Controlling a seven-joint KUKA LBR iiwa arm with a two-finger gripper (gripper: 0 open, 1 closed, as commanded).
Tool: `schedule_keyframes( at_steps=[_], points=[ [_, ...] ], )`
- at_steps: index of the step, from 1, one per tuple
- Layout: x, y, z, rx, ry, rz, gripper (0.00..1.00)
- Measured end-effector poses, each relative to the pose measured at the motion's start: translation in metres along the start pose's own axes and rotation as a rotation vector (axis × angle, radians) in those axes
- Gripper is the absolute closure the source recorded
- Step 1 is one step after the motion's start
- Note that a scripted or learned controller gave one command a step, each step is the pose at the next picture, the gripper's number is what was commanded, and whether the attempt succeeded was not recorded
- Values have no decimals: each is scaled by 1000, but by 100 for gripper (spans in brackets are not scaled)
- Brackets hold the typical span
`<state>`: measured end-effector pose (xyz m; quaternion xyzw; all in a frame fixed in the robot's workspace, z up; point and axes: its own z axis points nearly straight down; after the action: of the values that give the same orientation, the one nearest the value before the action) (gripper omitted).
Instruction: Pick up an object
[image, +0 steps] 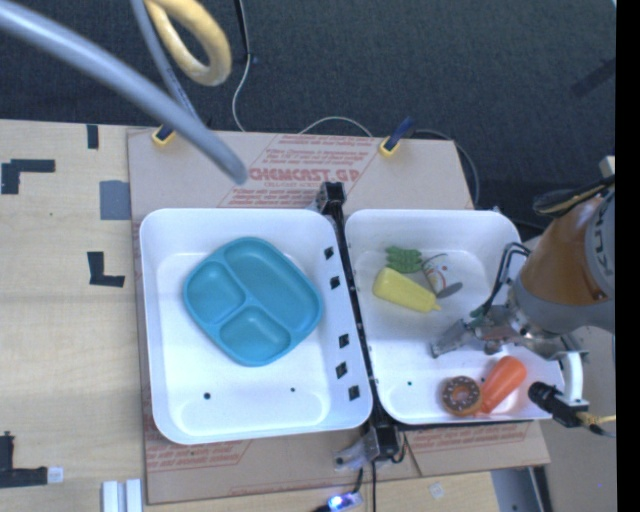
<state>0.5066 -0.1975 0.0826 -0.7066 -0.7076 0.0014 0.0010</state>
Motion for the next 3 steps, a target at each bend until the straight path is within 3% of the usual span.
schedule_keyframes(
  at_steps=[1, 3],
  points=[
    [0, 1, -9, 1, 0, -1, 100],
    [-1, -5, -111, -4, 0, -1, 100]
  ],
)
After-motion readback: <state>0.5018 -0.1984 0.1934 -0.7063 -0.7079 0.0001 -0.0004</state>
